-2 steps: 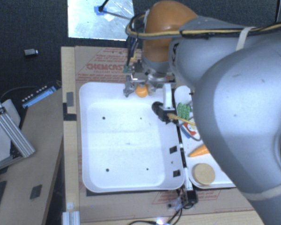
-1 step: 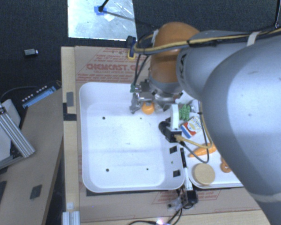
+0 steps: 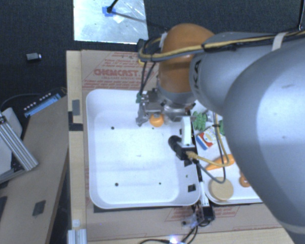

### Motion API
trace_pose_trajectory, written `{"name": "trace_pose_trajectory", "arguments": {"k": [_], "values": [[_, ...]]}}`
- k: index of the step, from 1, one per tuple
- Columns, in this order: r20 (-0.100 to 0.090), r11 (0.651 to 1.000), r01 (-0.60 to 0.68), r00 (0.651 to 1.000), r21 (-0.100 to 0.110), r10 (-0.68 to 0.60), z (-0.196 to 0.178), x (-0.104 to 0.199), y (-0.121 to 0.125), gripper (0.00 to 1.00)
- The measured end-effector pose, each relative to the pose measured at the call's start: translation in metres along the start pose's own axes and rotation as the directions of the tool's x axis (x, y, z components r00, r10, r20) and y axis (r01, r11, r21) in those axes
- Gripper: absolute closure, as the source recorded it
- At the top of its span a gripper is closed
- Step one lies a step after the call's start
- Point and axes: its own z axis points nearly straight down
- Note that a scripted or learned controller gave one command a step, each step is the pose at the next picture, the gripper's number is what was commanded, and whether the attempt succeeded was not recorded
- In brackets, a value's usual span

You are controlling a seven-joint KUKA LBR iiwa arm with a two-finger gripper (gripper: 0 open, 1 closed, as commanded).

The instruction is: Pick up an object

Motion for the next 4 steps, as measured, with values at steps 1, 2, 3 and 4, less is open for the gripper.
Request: {"name": "trace_pose_trajectory", "arguments": {"k": [1, 2, 3, 4], "values": [[-0.003, 1.0, 0.004, 1.0, -0.009, -0.004, -0.037, 0.057, 0.043, 1.0], [-0.002, 1.0, 0.001, 1.0, -0.009, -0.001, -0.115, 0.047, 0.048, 1.0], [0.0, 1.0, 0.001, 1.0, -0.003, -0.001, -0.128, 0.066, 0.043, 1.0], [-0.001, 1.0, 0.0, 1.0, -0.005, 0.0, -0.175, 0.065, 0.038, 1.0]]}}
